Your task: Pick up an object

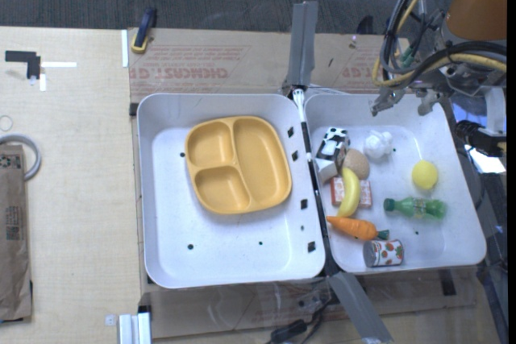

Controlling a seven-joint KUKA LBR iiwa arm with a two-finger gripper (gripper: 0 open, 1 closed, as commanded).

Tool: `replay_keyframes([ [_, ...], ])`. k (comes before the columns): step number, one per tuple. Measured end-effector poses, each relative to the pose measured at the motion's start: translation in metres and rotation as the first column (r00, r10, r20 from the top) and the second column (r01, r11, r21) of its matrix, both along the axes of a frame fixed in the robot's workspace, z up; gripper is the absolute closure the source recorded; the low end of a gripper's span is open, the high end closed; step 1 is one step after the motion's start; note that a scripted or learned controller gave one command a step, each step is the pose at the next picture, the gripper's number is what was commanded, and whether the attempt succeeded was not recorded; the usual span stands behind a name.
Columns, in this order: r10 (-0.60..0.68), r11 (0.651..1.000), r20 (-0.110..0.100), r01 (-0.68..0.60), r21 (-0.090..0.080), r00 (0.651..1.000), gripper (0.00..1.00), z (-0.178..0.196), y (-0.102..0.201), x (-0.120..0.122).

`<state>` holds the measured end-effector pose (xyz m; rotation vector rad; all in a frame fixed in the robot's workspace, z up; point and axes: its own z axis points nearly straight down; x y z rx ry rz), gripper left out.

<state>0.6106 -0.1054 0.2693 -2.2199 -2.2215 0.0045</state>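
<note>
Nothing's been picked yet as far as I can tell. The gripper (399, 99) hangs over the back edge of the right bin (463, 250), up near the cable bundle, and I honestly can't tell whether the jaws are spread or pressed together, it's just too cluttered there. Nothing visible between them, so the whole grab is left to do.

All the pickable stuff sits in the right bin: a banana (350, 194), a carrot (352, 228), a green bottle (416, 208), a lemon (425, 174), a small can (383, 253), a white lump (378, 144) and a black-and-white box (331, 143). The left bin (157, 254) has a yellow divided plate (238, 163).

The banana runs roughly front-to-back. The bottle lies on its side, long axis left-right, cap pointing left. The carrot's tip points left, slightly toward the back.
</note>
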Motion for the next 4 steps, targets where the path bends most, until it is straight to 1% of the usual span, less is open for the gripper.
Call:
replay_keyframes([
  [1, 0.019, 1.000, -0.001, -0.019, 0.000, 1.000, 0.00, -0.098, 0.003, -0.068],
  [2, 0.187, 0.982, 0.008, -0.187, -0.001, 0.982, 0.00, -0.174, 0.006, -0.049],
  [3, 0.183, 0.983, 0.012, -0.183, -0.003, 0.983, 1.00, -0.164, 0.004, -0.047],
  [4, 0.251, 0.968, 0.002, -0.251, 0.000, 0.968, 1.00, -0.078, 0.081, -0.026],
])
